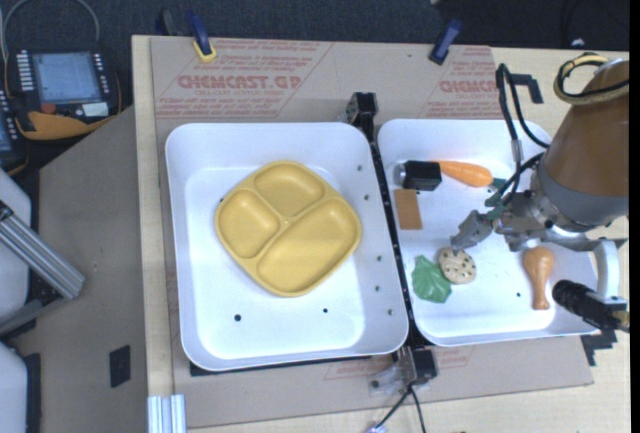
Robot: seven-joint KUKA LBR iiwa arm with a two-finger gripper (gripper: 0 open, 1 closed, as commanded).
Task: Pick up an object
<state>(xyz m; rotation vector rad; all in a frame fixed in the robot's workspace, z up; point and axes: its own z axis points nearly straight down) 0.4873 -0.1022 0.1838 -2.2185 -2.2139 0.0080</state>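
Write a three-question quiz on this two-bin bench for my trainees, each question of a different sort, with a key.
1. True or false: the yellow divided plate lies in the right bin.
2. Which item lies closest to the gripper? A. carrot B. cookie C. drumstick
3. Fill in: the green leaf touches the cookie on the cookie's ____ side in the camera view.

Key
1. False; it lies in the left bin.
2. B
3. Left
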